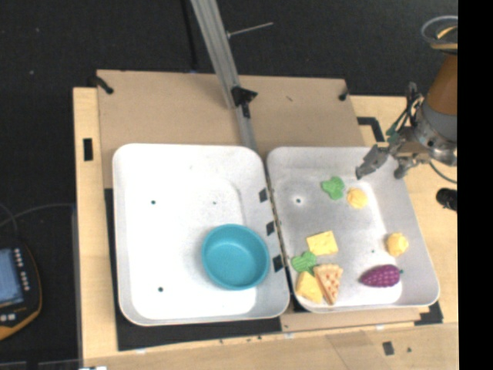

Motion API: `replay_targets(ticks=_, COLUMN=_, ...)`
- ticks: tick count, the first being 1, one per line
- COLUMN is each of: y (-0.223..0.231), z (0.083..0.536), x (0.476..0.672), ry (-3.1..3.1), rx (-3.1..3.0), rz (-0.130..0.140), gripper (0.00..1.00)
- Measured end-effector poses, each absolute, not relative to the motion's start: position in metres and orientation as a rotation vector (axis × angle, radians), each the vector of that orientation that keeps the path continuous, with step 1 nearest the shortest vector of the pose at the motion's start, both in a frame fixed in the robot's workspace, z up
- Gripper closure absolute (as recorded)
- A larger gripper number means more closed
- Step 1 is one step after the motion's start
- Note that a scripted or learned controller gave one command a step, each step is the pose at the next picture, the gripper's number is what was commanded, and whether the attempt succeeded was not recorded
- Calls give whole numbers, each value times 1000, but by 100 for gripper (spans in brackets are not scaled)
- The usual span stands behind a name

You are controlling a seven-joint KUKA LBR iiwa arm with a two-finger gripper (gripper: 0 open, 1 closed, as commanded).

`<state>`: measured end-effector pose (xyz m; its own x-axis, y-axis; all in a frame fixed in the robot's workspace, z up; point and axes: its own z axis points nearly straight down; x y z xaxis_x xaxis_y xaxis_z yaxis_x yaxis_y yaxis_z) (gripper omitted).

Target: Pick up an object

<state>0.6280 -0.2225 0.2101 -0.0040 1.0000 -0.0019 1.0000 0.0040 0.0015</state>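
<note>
Glossy blue plastic bowl [233,256] in a smooth white plastic bin [154,176]; matt wooden tabletop [92,230]; metal pole [219,48] left of the gripper [383,164].

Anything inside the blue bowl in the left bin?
The blue bowl in the left bin shows only its own blue interior; nothing lies in it. What is beneath it is hidden.

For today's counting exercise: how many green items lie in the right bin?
2: one green piece near the bin's upper middle, another green piece by the left wall beside the yellow block.
</note>
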Motion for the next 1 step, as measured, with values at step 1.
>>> replay_targets(ticks=1, y=-223, z=210, x=628, ry=2225, rx=2214, rz=-2, gripper=0)
